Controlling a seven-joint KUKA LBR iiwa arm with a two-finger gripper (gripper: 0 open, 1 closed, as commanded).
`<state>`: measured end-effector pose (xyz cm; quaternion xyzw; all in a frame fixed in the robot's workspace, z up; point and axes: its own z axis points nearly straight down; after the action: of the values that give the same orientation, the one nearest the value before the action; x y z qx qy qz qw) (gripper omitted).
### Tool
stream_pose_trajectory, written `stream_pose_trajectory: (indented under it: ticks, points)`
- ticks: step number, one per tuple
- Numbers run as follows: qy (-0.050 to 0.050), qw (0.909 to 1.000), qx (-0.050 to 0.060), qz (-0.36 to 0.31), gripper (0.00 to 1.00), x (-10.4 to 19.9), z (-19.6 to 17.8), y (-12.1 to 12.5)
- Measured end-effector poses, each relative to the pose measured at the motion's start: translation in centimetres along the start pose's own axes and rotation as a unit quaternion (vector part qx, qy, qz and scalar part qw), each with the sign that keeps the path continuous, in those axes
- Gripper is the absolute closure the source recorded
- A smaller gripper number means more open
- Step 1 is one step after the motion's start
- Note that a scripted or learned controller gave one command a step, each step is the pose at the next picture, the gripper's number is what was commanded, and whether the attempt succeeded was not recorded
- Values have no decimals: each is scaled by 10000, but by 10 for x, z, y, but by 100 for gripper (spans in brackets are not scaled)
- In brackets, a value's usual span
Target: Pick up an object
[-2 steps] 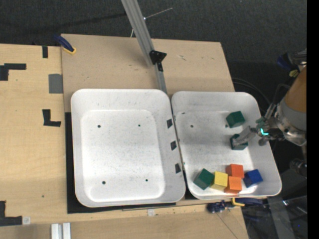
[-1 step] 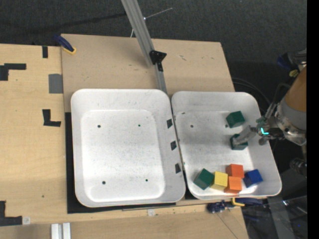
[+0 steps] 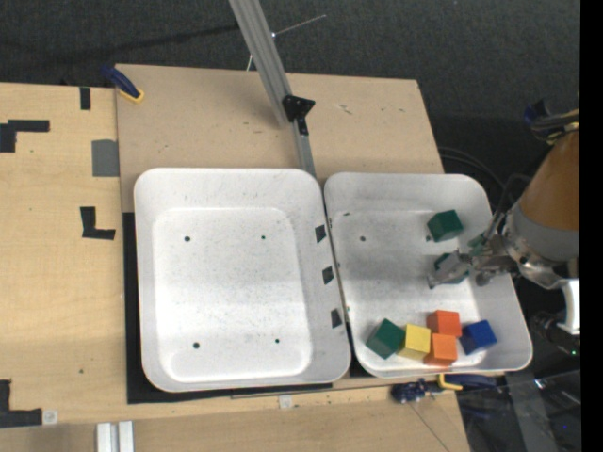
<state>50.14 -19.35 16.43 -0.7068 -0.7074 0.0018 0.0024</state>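
The right bin [image 3: 358, 205] holds several small blocks. A dark green cube [image 3: 445, 224] lies alone near its far right side. Along the near edge sit a green block [image 3: 384, 337], a yellow block [image 3: 416, 339], two orange blocks [image 3: 443, 335] and a blue block [image 3: 479, 335], packed close together. My gripper [image 3: 448, 269] reaches in from the right, low over the bin floor, just below the dark green cube and above the cluster. It is open, with nothing between its fingers.
The left bin [image 3: 151, 196] stands beside the right one, and the two share a raised rim [image 3: 325, 252]. A slanted metal pole [image 3: 264, 45] rises from the bench behind the bins. The arm's orange band [image 3: 556, 186] hangs over the right bin's right edge.
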Motion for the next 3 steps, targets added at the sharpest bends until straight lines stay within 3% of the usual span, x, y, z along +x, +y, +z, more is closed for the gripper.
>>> stream_pose_trajectory:
  ticks: [1,2,3]
  points:
    - [5,10000,9,0,0,8,51,-8]
    - [-2,10000,-7,0,0,9,74,-9]
    - [4,10000,-10,-5,100,10,63,-9]
